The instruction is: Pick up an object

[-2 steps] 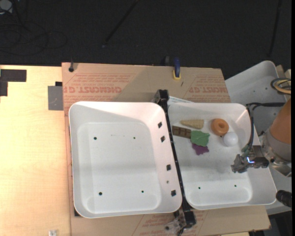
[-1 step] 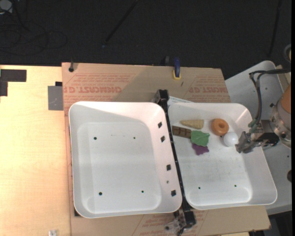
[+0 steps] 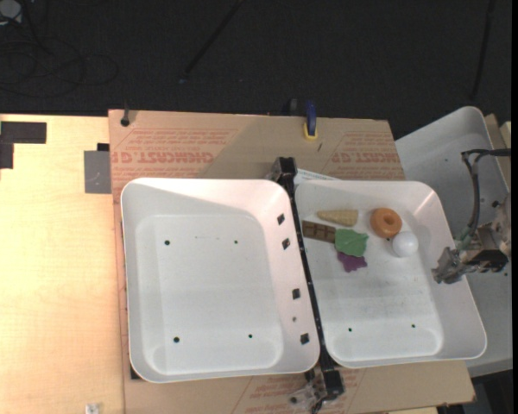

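Note:
The right bin [image 3: 414, 339] holds several small objects near its far side: a tan wedge [image 3: 337, 217], an orange ring [image 3: 386, 222], a white ball [image 3: 405, 245], a green piece [image 3: 351, 241] lying on a purple piece [image 3: 355, 263], and a brown bar [image 3: 318, 231]. My gripper [image 3: 450, 268] sits low at the right rim of that bin. It is to the right of the white ball and apart from it, and nothing is visibly held in it.
The left bin [image 3: 207, 283] lies beside the right one, with a black divider and clips [image 3: 295, 257] between them. Both rest on a cardboard sheet [image 3: 198, 149] on the wooden bench [image 3: 43, 266]. A white housing [image 3: 453, 149] stands at the far right.

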Action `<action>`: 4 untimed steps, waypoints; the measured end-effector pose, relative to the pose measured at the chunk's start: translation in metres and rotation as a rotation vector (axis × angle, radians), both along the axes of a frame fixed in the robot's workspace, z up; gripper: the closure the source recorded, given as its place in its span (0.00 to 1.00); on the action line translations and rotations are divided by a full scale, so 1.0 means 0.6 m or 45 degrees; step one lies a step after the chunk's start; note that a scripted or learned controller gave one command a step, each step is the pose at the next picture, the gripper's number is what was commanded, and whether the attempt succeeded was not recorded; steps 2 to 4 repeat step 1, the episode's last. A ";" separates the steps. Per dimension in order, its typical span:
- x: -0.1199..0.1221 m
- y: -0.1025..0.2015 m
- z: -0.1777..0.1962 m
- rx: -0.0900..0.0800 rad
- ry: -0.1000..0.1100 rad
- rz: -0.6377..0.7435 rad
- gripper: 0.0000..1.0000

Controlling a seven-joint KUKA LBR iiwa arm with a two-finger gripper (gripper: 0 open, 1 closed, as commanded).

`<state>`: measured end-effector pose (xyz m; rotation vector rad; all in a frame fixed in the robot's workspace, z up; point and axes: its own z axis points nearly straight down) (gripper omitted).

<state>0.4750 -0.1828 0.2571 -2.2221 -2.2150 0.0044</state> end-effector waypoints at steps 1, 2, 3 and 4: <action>0.004 0.080 0.333 -0.005 -0.028 0.011 1.00; 0.004 0.080 0.333 -0.005 -0.028 0.011 1.00; 0.004 0.080 0.333 -0.005 -0.028 0.011 1.00; 0.004 0.080 0.333 -0.005 -0.028 0.011 1.00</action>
